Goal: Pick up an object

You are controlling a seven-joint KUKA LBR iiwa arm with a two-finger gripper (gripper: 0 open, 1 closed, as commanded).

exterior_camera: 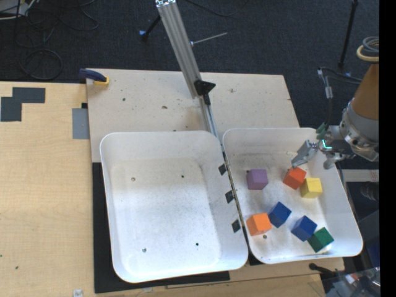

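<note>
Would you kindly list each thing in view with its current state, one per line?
gripper: over the right bin, above the red block, holding nothing
right bin: holds seven blocks
red block: loose, touching the yellow block
purple block: loose, alone
orange block: against a blue block
second blue block: beside the green block
left bin: level on the bench

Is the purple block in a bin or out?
In. The purple block sits on the floor of the right bin.

Robotics lab, bench (185, 104) with white bins (124, 166), aluminium rail (182, 48), floor cables (43, 60)
</note>
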